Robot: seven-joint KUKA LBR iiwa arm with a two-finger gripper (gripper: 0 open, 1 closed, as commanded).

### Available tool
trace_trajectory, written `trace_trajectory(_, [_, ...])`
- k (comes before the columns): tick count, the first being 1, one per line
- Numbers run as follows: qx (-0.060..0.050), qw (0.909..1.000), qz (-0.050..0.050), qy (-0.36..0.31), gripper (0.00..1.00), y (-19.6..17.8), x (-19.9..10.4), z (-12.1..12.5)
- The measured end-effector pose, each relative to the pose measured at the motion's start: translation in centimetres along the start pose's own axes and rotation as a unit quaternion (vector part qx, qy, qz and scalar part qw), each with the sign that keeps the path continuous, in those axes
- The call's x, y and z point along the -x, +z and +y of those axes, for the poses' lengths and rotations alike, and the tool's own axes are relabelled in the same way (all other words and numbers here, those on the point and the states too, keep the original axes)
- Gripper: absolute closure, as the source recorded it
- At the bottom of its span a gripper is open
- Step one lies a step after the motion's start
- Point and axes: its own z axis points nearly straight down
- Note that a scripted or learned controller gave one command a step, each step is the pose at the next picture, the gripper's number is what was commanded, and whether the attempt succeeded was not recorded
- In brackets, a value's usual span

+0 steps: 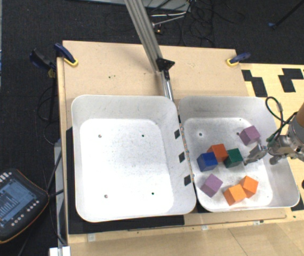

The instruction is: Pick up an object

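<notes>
The right bin holds several small blocks. A blue cube, an orange-red block and a dark green cube sit together near its middle. A purple cube lies further back, another purple cube nearer the front, with two orange cubes beside it. My gripper reaches in from the right, low over the bin, just right of the green cube and below the rear purple one. Nothing shows between its fingers.
The left bin stands beside the right one on the tan bench. A metal pole slants down from the top to the gap between the bins. Clamps grip the bench's rear corners. A teach pendant lies at the lower left.
</notes>
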Motion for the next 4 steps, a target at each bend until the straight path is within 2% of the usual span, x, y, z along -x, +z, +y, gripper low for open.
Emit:
trace_trajectory(1, [0.000,1.0000,0.000,0.000,0.00,5.3,-0.1,0.0])
trace_trajectory(2, [0.003,1.0000,-0.001,0.000,1.00,4.0,0.0,0.1])
trace_trajectory(3, [0.005,1.0000,-0.002,-0.001,1.00,-0.2,0.0,0.1])
trace_trajectory(4, [0.005,1.0000,-0.002,-0.002,1.00,-6.3,-0.8,0.4])
